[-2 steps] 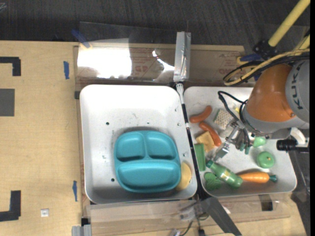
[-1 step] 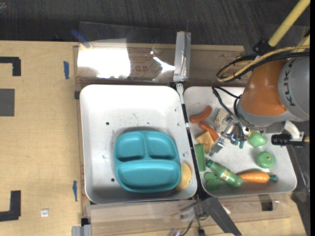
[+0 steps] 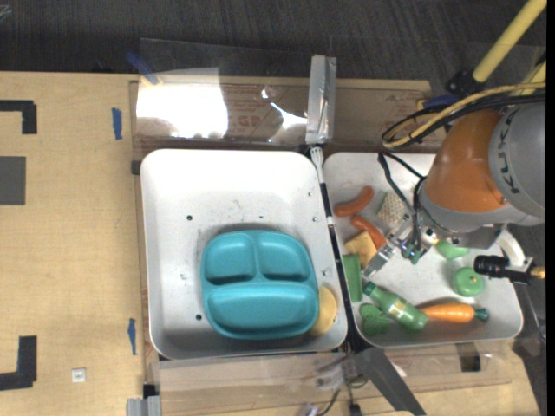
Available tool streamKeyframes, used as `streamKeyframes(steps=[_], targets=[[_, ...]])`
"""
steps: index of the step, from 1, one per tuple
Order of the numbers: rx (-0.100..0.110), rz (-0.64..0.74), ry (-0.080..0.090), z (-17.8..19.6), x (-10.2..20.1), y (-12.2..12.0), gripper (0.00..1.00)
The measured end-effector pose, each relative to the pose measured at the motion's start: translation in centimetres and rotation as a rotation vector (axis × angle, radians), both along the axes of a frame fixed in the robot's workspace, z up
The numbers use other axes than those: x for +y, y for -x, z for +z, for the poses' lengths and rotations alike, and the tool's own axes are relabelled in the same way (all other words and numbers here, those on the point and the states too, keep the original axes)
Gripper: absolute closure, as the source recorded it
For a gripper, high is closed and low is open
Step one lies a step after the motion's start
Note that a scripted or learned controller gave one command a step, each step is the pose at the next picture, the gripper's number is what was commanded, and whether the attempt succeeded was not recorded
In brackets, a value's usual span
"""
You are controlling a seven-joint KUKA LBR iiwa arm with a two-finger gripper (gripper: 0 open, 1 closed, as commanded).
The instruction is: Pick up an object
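Gripper (image 3: 392,254) sits low in the right white bin (image 3: 512,323), near its left-centre, under the grey arm with orange band (image 3: 468,167); can't tell jaw state, nothing visibly held

No single target is marked out. Candidates in the right bin:
- orange plastic carrot (image 3: 444,313), long axis roughly left-right along the front wall, green top pointing right
- green plastic bottle (image 3: 397,306), lying diagonal, cap end up-left, touching the carrot's left end
- red-orange sausage-shaped toy (image 3: 354,203) near the back-left, tilted up to the right
- orange pepper-like piece (image 3: 368,232) and yellowish block (image 3: 360,247) just beside the gripper on its left
- green stick-shaped piece (image 3: 351,276) upright along the left wall
- small green round toy (image 3: 469,281) right of the gripper, apart from it

Clutter crowds the gripper's left and front; barest floor is centre-right of that bin

Left white bin (image 3: 173,232) holds a teal divided plastic tray (image 3: 258,284) with a tan round piece (image 3: 327,308) at its right edge
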State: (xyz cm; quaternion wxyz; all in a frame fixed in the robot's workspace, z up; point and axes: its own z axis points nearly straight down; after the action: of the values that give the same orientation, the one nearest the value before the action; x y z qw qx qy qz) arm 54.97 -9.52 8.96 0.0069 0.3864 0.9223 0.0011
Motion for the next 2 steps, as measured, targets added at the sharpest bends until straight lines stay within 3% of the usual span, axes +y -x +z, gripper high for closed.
streamKeyframes(steps=[1, 2], targets=[[0.003, -0.045, -0.002, -0.1, -0.7, -7.2, 0.0], [-0.004, -0.04, 0.003, 1.1, -0.7, -7.5, 1.0]])
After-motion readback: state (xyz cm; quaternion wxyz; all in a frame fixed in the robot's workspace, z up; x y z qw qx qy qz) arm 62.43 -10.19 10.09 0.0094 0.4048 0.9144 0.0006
